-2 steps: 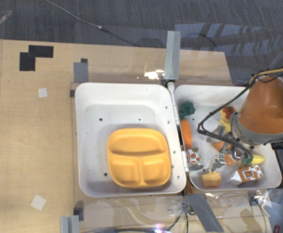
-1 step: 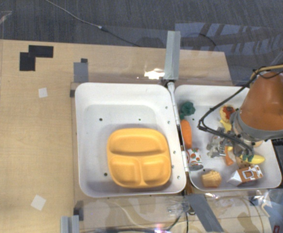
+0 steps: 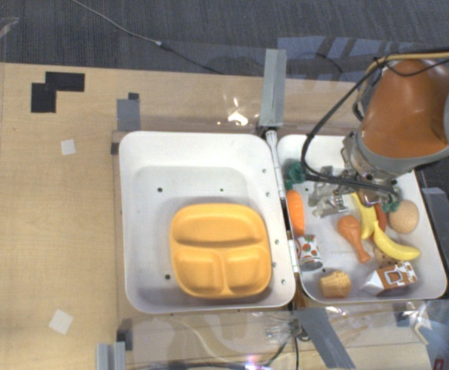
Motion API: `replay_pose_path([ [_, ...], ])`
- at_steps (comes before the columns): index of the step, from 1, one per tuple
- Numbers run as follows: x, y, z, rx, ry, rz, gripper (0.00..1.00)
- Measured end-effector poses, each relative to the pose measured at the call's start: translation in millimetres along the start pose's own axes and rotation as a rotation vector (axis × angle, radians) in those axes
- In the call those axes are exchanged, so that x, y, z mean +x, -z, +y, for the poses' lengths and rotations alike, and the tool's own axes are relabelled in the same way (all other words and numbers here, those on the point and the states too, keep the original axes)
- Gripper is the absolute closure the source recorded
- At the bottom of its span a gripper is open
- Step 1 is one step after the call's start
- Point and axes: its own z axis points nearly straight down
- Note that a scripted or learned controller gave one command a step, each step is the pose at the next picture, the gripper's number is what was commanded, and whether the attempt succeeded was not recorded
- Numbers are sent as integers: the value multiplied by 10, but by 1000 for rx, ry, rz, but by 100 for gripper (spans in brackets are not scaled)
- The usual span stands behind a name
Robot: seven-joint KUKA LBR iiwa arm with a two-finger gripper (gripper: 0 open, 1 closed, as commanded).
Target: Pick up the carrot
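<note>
The carrot [image 3: 295, 210], orange with a green leafy top, lies along the left wall of the right bin [image 3: 433, 284], green end pointing away. My gripper [image 3: 331, 200] hangs over the middle of that bin, just right of the carrot and apart from it. Nothing shows between its metal fingers. The orange wrist band and grey arm cover the bin's upper right part.
The right bin also holds a chicken drumstick [image 3: 352, 233], a banana [image 3: 386, 237], a beige egg-like ball [image 3: 403, 216], a strawberry-print can [image 3: 308, 251], a waffle cone piece [image 3: 335, 284] and a small carton [image 3: 394, 277]. A yellow divided tray [image 3: 221, 249] sits in the left bin [image 3: 147, 206].
</note>
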Motion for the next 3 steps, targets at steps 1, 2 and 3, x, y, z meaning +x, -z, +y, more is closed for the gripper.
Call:
replay_pose_path([
  [1,517,534,281,0,301,3,100],
  [2,393,2232,-327,6,567,-3,100],
  [3,798,681,-653,-9,638,13,100],
])
